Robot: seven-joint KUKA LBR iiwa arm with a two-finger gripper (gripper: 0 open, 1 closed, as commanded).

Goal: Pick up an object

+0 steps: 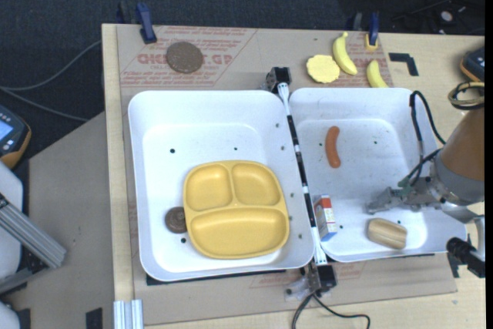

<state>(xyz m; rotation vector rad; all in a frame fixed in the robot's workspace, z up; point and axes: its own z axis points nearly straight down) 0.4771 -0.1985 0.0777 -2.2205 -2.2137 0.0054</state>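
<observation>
Camera view, read from left to right. On the bench, at the back left, a brown disc lies on printed cardboard beside a blue clamp.

Left bin: a yellow divided plate with three compartments sits toward the front of the bin. A small brown round piece lies just beside the plate's left edge, touching or nearly touching it.

Between the bins runs a black and white strip, from a black fitting at the back to a cable at the front.

Right bin: a small red and white box lies against the bin's left wall, near the front. A sausage lies lengthwise in the middle of the bin, well apart from the other items. A tan bread roll rests near the front edge.

Behind the right bin, on the bench, are a yellow round piece, a banana and a second banana, with another blue clamp beside them.

Arm enters from the right, its orange band visible. Gripper hangs low over the right bin, just behind the bread roll and apart from it. Nothing is seen between its fingers; whether they are spread or closed cannot be told.
</observation>
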